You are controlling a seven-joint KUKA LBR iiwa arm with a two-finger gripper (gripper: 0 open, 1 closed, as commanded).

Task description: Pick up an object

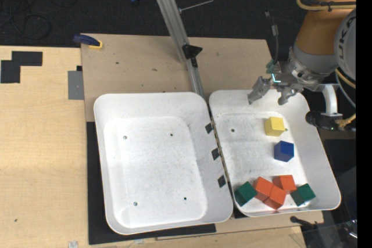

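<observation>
The two-finger metal gripper (270,93) hangs over the far edge of the right shallow white bin (325,174), fingers spread apart and holding nothing. The small yellow cube (275,125) lies just nearer, untouched; descent, grasp and lift all appear left to do.

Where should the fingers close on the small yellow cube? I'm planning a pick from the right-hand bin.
Come straight down from above and grip the small yellow cube across two opposite flat side faces. It sits alone on the floor of the right white bin, apart from the blue cube, leaving room on each side.
</observation>
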